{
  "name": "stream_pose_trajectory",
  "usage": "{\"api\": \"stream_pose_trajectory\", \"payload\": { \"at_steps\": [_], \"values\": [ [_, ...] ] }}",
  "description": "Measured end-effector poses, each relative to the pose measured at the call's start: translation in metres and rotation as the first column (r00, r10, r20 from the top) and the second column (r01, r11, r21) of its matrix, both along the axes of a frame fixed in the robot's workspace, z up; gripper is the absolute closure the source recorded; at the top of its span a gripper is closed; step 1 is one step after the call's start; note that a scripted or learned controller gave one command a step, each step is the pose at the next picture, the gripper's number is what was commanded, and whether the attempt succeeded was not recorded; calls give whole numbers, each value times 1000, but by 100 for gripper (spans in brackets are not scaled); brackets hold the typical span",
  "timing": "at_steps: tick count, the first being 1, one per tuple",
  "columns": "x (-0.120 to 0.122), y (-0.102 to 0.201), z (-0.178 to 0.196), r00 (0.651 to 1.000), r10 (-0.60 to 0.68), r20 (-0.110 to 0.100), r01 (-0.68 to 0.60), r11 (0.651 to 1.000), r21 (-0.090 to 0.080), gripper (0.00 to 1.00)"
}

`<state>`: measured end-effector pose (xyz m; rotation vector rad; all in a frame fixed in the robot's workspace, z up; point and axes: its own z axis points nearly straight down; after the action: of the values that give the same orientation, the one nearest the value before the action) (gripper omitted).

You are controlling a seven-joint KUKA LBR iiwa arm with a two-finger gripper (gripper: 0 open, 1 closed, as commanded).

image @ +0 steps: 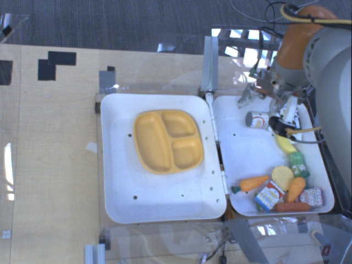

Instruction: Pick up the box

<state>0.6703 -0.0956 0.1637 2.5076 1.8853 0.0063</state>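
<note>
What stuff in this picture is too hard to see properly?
- Gripper, camera view: small and dark against clutter, so whether its fingers are apart or together cannot be told.
- Box, camera view: partly covered by the round yellow piece and the carrot; its print is too small to read.
- Can, camera view: its label is too small to read.
- Arm, camera view: cut off by the right edge.

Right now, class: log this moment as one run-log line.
arm: over right bin's far end | gripper: near can | box: near corner, untouched | tray: left bin
</note>
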Motion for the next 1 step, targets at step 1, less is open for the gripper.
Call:
{"api": "stream_pose_trajectory", "payload": {
  "at_steps": [1],
  "values": [
    [-39, 6, -32, 985, -171, -5, 171, 985, 2, 0]
  ]
}}
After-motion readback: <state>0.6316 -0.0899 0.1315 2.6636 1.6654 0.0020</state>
